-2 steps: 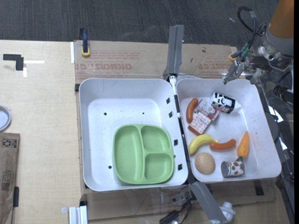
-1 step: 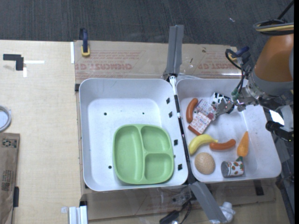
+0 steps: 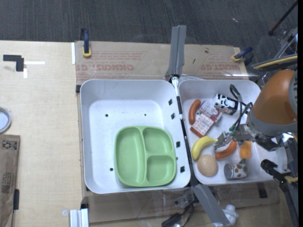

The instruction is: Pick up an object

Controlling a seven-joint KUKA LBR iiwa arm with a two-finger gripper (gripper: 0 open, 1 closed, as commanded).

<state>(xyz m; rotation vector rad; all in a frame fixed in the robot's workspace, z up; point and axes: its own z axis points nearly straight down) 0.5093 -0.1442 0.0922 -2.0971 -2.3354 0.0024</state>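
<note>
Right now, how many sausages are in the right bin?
2. One sausage lies at the bin's left side, above the banana. The other sausage lies right of the banana, under the gripper. The arm may hide more.

At the right of the frame the arm (image 3: 277, 103) covers the right bin's (image 3: 208, 178) far corner and part of the orange piece (image 3: 245, 149), while at the left edge a tape roll (image 3: 4, 121) and brown packet (image 3: 8, 174) are cut off.
</note>
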